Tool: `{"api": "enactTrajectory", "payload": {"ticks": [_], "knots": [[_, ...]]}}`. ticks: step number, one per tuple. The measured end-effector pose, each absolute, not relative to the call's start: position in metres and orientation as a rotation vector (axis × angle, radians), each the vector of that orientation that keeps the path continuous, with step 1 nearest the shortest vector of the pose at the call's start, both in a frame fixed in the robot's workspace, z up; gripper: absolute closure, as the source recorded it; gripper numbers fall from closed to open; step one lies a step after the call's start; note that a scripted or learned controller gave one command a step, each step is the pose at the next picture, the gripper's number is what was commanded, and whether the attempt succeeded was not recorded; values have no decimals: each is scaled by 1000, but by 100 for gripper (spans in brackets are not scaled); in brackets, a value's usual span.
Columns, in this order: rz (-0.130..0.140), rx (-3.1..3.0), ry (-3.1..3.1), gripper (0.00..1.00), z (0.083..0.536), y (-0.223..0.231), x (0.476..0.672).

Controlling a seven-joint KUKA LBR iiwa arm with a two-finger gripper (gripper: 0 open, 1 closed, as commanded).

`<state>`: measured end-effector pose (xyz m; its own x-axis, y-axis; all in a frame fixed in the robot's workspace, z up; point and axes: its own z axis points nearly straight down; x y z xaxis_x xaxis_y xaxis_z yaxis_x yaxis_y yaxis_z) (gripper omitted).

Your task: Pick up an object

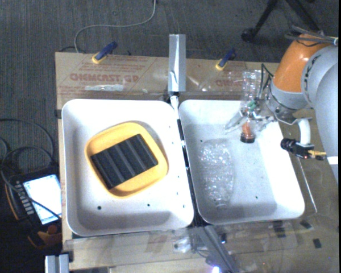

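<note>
Nearest, a clear plastic bottle (pixel 217 172) lies flat along the right bin (pixel 284 201), its length pointing toward the far wall, with bare floor on either side for an approach. In the left bin (pixel 74 209), a yellow dish with black slats (pixel 126 159) rests centrally. Farther back, the gripper (pixel 248 124) hangs over the right bin's far wall, pinching nothing; its spread cannot be judged.
</note>
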<state>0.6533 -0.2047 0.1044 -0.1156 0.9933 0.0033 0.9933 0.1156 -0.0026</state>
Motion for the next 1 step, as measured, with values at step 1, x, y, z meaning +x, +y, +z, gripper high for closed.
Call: {"api": "enactTrajectory", "payload": {"ticks": [1], "knots": [[4,-2223,-2218,100,159,-172,668]]}}
